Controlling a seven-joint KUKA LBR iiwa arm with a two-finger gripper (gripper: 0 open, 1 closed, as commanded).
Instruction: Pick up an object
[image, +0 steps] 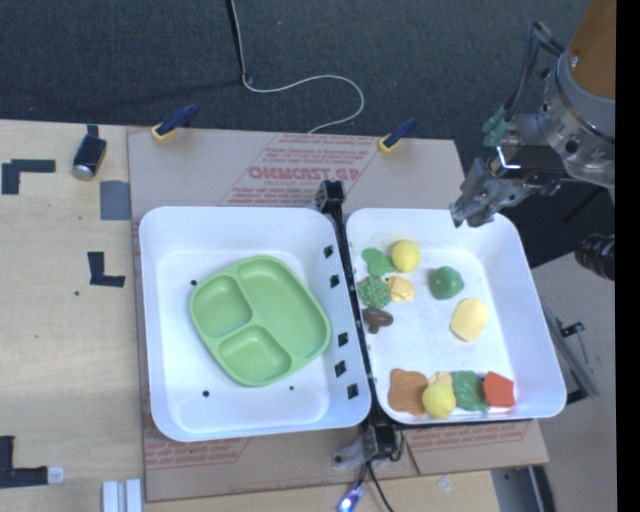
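Pincer (476, 208) hung above the far right corner of the right-hand shallow white bin (530, 300), and whether it was spread or closed could not be determined; nothing was seen in it. That bin held small toy foods: a round yellow ball (405, 255), a dark green lump (446, 282), a pale yellow lemon-shaped piece (468, 320), a leafy green piece (376, 291), a brown item (377, 320), and along the near wall an orange-brown biscuit shape (406, 391) and a red block (499, 389). A green compartment tray (258, 319) lay in the left-hand white bin (160, 300) on the table (60, 300).
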